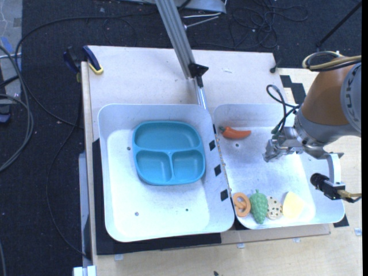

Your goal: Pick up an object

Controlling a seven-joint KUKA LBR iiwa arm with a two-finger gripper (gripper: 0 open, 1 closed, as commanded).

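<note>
So here's where I'm at: my arm [330,105] comes in from the right side of the view, orange band and all, and my pincer [273,152] is hanging over the right bin [253,115], roughly mid-bin toward its right half. Honestly can't tell from this angle whether the pincer is wide or narrow, it's just a grey lump from up here, and I see nothing gripped in it.

The stuff to grab is all in that same right bin. There's an orange carrot-looking thing [236,133] near the far left corner, well apart from my pincer. Along the near edge there's a little row: a pretzel [241,203], a green bumpy piece [259,206] just beside it, a speckled cookie-ish thing [274,207] next, then a pale yellow wedge [292,204].

The left bin [115,200] has a blue divided plate [169,152] sitting in it, three compartments. Both bins sit side by side on the bench [144,73].
</note>
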